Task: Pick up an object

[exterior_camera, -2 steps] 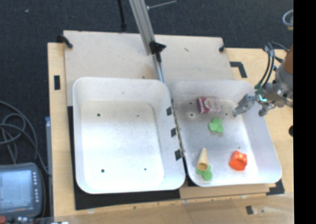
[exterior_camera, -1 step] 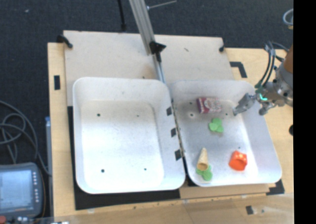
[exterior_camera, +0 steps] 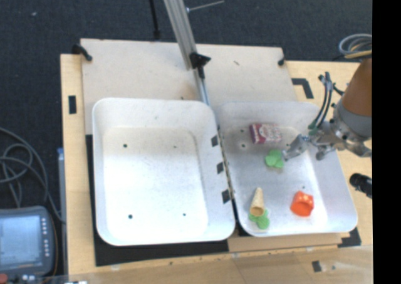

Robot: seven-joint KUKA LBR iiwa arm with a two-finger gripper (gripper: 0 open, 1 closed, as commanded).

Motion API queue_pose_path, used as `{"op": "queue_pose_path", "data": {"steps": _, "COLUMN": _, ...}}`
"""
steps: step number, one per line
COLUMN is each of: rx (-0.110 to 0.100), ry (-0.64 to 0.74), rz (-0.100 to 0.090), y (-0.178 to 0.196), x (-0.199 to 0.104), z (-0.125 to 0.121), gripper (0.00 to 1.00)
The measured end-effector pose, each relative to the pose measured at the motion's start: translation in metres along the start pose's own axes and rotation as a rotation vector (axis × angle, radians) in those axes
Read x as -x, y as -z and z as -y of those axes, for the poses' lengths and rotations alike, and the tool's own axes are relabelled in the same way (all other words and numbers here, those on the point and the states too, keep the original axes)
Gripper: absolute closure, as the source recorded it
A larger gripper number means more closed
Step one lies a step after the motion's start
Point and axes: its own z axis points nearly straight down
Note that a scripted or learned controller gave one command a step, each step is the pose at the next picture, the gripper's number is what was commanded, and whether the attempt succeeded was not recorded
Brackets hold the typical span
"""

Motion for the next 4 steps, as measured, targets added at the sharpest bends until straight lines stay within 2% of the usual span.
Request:
{"op": "queue_pose_path", "data": {"steps": 1, "rx": 0.0, "ry": -0.001, "rz": 0.0, "y": -0.063, "x": 0.0, "z": 0.004, "gripper": 0.0}}
{"op": "queue_pose_path", "data": {"steps": 2, "rx": 0.003, "ry": -0.003, "rz": 0.001, "y": -0.083, "x": 0.001, "z": 0.004, "gripper": 0.0}}
{"op": "queue_pose_path", "data": {"steps": 3, "rx": 0.009, "ry": -0.01, "rz": 0.001, "y": -0.07, "x": 0.002, "z": 0.003, "gripper": 1.0}}
{"op": "queue_pose_path", "data": {"steps": 4, "rx": 0.011, "ry": -0.003, "rz": 0.002, "y": -0.025, "x": 0.008, "z": -0.003, "gripper": 1.0}}
